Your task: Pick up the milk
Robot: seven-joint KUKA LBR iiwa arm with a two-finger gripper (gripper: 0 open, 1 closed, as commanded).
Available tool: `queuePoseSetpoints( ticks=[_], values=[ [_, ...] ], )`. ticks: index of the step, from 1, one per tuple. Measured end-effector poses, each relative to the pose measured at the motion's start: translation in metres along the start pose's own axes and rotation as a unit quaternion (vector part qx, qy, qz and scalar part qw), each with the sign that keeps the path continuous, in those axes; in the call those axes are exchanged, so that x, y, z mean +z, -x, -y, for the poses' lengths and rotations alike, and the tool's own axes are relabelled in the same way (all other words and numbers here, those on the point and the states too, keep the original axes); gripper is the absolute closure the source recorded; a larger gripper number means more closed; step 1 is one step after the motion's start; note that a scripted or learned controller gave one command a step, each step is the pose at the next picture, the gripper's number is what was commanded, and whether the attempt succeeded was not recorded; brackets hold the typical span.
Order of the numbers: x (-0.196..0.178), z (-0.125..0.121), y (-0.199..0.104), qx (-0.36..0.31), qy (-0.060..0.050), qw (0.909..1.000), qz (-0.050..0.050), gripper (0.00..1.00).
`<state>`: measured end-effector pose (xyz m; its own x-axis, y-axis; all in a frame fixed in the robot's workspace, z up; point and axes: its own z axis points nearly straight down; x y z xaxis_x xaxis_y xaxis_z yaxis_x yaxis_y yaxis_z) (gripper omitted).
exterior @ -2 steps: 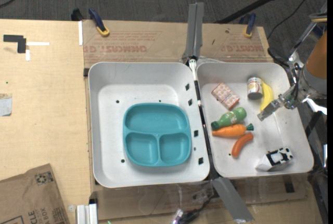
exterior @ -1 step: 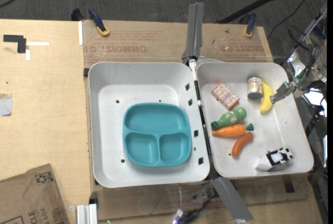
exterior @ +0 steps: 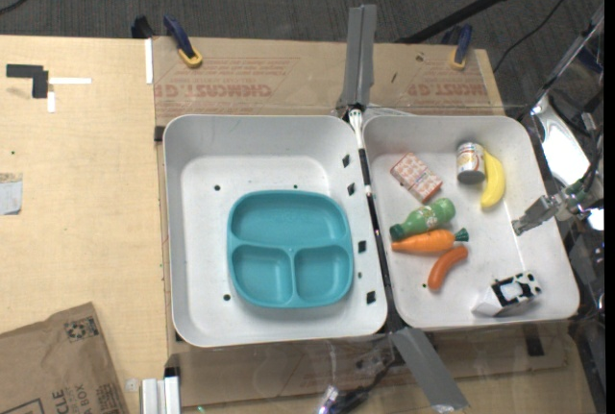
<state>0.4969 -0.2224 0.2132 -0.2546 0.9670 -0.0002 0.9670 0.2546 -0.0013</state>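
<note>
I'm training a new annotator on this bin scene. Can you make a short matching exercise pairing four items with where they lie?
Things:
1. milk carton
2. banana
3. teal plate
4. carrot

Places:
A. in the left bin
B. near the right bin's front corner
C. just right of the small can
D. between the green bottle and the orange sausage

Pairs: 1-B, 2-C, 3-A, 4-D
</note>
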Motion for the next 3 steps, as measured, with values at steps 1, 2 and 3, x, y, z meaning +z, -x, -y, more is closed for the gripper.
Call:
queuePoseSetpoints(
  ticks=[1, 2, 3],
  values=[
    [0.017, 0.018, -0.006, -0.054, 0.000, 0.9985, 0.000, 0.00],
    [0.074, 0.018, -0.006, -0.113, 0.000, 0.9936, 0.000, 0.00],
    [0.122, 0.018, -0.006, -0.152, 0.001, 0.9884, 0.000, 0.00]
  ],
)
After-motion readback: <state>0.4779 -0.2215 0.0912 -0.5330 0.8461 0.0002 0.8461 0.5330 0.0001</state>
